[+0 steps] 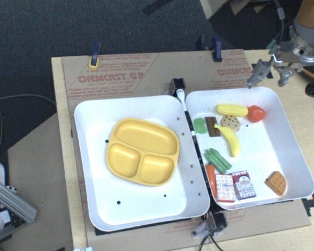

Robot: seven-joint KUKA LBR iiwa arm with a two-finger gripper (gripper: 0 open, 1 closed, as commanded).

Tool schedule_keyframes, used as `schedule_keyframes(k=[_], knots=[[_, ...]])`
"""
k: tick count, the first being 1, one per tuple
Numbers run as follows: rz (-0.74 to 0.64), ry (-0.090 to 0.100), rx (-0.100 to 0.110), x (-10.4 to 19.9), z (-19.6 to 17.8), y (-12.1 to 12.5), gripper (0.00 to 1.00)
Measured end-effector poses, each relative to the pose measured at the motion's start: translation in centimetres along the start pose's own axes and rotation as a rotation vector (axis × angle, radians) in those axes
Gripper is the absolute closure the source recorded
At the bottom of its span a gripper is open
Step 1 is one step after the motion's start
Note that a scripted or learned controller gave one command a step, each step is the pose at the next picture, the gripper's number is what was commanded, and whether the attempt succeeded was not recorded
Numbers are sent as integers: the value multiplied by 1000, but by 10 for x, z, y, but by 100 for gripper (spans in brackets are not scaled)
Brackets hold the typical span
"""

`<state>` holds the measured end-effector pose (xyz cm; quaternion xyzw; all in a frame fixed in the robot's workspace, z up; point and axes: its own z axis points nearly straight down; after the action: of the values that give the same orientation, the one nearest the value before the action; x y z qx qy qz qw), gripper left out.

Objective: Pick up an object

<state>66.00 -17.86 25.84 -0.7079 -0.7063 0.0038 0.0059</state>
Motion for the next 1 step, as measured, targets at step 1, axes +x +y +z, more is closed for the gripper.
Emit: schedule_keyframes(k=[1], knots=[[-3,-3,-14,0,-8,2,0]])
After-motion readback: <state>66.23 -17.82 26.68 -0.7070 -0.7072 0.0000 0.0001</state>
